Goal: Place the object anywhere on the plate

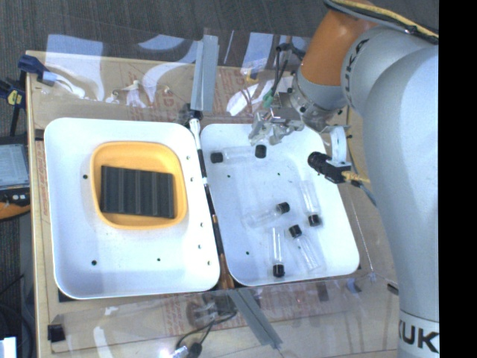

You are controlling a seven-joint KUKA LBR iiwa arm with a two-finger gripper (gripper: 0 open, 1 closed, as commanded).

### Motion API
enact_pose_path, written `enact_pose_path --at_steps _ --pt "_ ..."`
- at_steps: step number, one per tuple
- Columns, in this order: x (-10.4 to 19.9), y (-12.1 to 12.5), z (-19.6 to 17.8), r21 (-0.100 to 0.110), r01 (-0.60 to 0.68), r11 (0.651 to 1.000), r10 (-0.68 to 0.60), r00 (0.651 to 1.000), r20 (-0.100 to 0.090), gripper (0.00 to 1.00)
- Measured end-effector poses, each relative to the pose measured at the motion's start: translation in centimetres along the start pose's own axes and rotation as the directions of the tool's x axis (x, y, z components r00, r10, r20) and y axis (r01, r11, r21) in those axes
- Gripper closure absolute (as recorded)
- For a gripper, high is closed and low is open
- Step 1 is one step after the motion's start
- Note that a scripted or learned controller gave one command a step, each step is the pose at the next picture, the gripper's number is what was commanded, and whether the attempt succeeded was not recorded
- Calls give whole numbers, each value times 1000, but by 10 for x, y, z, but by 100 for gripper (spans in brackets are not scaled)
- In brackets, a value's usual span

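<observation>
The gripper [270,127] hangs over the far edge of the right bin [337,256], and whether its jaws are open or closed cannot be told from this slant. Just beneath and slightly nearward of the jaws lies a clear vial [246,154] with a black cap, the likeliest object to take; nothing shows between the jaws yet. To grasp well, I judge the jaws should drop straight onto the vial's body, crosswise to its length, since smooth round glass or plastic will roll or squirt out of an off-centre pinch. Leftward of the jaws, well apart, the yellow plate [137,156] sits in the left bin [67,267], with a dark ribbed insert at its middle. Further nearward lie more vials [279,241], scattered but clear of the path; the raised rims between the bins call for a proper lift before crossing.
</observation>
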State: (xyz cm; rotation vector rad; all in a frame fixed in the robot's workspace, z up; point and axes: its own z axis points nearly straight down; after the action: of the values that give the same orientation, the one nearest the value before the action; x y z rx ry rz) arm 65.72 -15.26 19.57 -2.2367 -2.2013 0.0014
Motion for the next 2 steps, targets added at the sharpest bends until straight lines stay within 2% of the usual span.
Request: enact_pose_path --at_steps 1,2 --pt "21 -45 29 3 140 990 -140 990 1 100" --pt "72 -48 -46 -1 196 981 -196 981 2 100"
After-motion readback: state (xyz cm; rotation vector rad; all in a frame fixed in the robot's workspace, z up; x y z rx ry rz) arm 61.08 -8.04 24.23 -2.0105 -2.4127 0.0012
